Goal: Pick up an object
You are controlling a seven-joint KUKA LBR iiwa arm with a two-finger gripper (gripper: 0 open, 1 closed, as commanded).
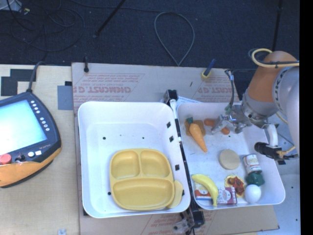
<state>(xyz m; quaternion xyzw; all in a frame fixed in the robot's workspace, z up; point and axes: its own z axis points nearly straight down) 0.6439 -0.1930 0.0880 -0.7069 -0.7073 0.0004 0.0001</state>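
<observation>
Two bins: left [98,131] tray [142,178]; right [274,190] carrot [197,135], banana [207,186].

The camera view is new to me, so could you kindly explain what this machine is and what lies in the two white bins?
You are looking down at a slant from one fixed camera above a bench. The grey arm with the orange band is a robot arm, reaching in from the right. Its tool hangs over the far end of the right bin; I cannot tell whether it holds anything. Its job is to pick up an object.

The left bin holds a yellow divided tray. The right bin holds toy food: a carrot, a banana, a tan disc, a small can and a white egg. The screen at left is the arm's handheld controller.
</observation>
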